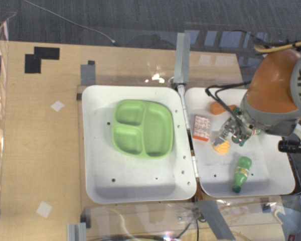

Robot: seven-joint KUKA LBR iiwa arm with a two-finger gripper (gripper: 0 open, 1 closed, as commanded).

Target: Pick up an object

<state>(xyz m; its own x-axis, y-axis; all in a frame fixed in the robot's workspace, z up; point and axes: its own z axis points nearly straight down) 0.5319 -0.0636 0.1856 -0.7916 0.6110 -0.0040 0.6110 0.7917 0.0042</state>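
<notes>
A small yellow ridged object (221, 146) lies in the right-hand white bin (271, 185), just below the gripper (230, 136), and you can see the fingers come down right at its upper edge. You cannot tell whether the jaws are parted or closed, nor whether they touch it. Just left of it lies a small white packet with red print (201, 127). An orange rounded piece (218, 108) sits above, and a green plastic bottle (241, 173) lies below right. The left-hand white bin (98, 185) holds a green divided plate (143, 128).
</notes>
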